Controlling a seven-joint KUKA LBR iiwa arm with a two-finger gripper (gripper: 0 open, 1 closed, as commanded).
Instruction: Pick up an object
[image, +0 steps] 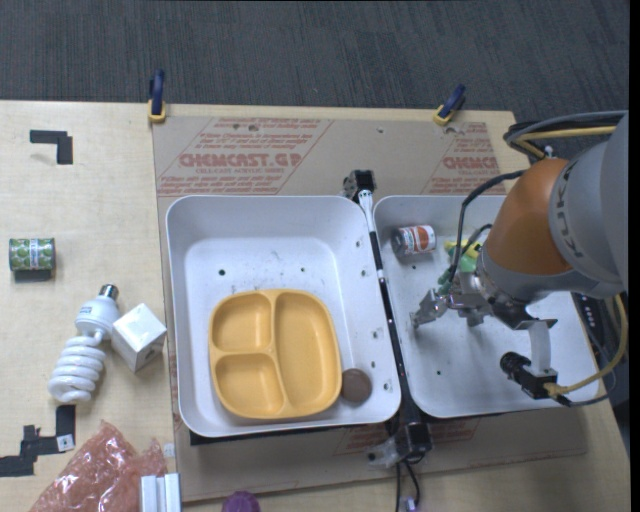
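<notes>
My gripper (430, 308) hangs over the bare floor of the right bin (470, 385), near its left-middle part. It is open with nothing between its fingers. A small red and white can (414, 240) lies on its side at the back left of that bin, a short way above the gripper in the view. A yellow-green object (462, 250) lies just right of the can, partly hidden by the arm. In the left bin (260, 235) sits a yellow divided plate (275, 352) with a small brown ball (355, 385) at its right front corner.
Outside the bins on the left lie a white spiral light bulb (80, 352), a white cube (139, 336), a green can (32, 255) and a pink mesh bag (95, 468). The grey and orange arm (545, 225) covers the right bin's right side.
</notes>
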